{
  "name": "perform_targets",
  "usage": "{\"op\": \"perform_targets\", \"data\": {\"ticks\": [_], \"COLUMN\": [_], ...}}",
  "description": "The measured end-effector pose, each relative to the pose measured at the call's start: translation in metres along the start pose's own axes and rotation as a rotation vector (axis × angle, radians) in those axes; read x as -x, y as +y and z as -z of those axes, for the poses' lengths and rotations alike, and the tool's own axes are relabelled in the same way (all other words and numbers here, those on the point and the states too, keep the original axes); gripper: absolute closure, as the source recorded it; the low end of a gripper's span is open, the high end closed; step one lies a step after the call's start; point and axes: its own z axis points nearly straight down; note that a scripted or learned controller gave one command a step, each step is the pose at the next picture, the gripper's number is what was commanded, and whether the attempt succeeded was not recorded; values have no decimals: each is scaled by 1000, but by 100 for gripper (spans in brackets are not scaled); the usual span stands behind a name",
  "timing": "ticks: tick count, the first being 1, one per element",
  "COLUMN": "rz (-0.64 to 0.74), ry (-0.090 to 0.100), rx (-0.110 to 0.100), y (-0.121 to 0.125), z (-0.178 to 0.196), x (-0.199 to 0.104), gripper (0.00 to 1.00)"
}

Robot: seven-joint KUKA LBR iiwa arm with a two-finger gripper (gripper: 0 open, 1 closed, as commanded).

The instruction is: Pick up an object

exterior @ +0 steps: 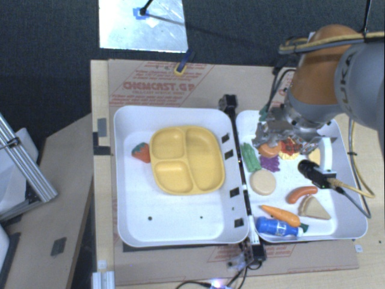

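On the counter [72,155], a cardboard sheet [162,83] lies under the bins. A shiny foil square [141,17] sits at the far side, and metal rails [21,161] stand at left.

I count two white bins [129,221]. The left one holds one yellow divided plate [183,160] and one strawberry [142,152]. In the right I count one carrot [280,214], one sausage [301,193], one blue bottle [275,227], one round cookie [263,183], one green pod [249,157].
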Motion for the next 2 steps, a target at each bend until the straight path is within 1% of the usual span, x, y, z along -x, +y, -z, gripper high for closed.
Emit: {"op": "perform_targets", "data": {"ticks": [1, 2], "rz": [0, 0], "ry": [0, 0], "rx": [1, 1], "y": [-5, -16], "z": [9, 15], "x": [-47, -100], "gripper": [100, 100]}}
